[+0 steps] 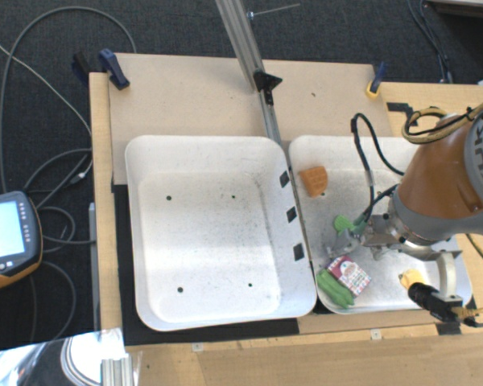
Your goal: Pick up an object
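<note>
In the right bin [338, 161] my gripper [361, 233] reaches in from the right, low over the bin floor. A small green object [343, 225] lies right at its tip, and I cannot tell whether it is touched or held. An orange block [313, 180] sits near the bin's back left, apart from the gripper. A pink-and-white packet with a green end [346, 281] lies at the bin's front left corner, just below the gripper.
The left bin [205, 232] stands beside the right one, with a raised divider edge and black clips [291, 214] between them. A slanted metal rail [241, 34] crosses above the bench's back. The grey and orange arm [439, 191] covers the right bin's right half.
</note>
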You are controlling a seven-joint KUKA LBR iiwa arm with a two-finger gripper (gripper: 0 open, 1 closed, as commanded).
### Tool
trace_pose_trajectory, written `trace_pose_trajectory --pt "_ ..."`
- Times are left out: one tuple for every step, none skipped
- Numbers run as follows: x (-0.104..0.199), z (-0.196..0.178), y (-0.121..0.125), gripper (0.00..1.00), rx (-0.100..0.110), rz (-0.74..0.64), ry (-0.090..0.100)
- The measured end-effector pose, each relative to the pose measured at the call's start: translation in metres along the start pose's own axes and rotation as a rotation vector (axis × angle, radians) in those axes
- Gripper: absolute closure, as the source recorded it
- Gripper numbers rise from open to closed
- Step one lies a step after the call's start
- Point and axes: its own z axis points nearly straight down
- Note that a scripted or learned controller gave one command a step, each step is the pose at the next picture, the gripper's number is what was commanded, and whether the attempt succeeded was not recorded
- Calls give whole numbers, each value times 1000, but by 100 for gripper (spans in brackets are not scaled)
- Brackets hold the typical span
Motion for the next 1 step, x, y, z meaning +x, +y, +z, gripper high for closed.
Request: trace_pose_trajectory --pt "1 48 -1 0 -2 0 0"
